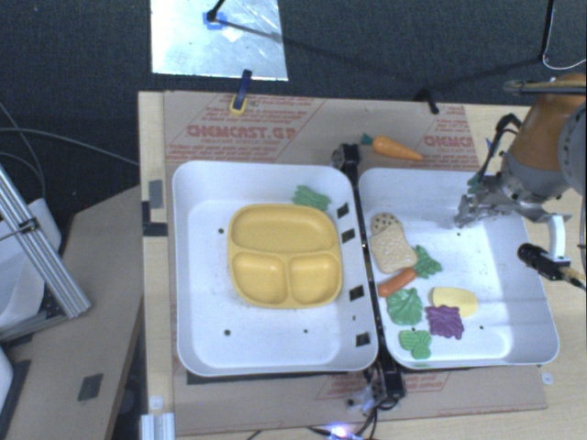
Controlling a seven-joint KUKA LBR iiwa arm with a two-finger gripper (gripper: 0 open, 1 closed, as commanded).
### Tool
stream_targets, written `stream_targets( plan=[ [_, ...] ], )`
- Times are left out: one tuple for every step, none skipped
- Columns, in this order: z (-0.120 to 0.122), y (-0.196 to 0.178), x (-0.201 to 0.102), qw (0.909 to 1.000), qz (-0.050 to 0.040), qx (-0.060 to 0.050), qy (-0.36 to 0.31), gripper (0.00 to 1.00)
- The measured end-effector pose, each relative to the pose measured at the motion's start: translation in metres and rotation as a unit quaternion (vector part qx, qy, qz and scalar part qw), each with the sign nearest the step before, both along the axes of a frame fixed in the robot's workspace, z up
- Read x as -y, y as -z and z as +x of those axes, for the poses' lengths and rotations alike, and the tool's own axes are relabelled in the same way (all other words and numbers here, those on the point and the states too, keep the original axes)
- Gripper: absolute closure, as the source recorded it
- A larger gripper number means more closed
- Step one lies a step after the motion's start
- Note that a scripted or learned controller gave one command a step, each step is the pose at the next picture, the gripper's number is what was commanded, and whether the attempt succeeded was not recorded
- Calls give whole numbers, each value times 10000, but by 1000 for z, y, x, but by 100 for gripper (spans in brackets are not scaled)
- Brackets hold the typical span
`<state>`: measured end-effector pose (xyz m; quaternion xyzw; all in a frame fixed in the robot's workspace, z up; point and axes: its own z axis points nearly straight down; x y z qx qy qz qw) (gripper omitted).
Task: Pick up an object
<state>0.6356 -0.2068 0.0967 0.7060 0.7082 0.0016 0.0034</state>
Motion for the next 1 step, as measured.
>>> stream_targets(
  plan=[
    [-67, 13, -80, 10000, 38, -64, -21, 100]
  ],
)
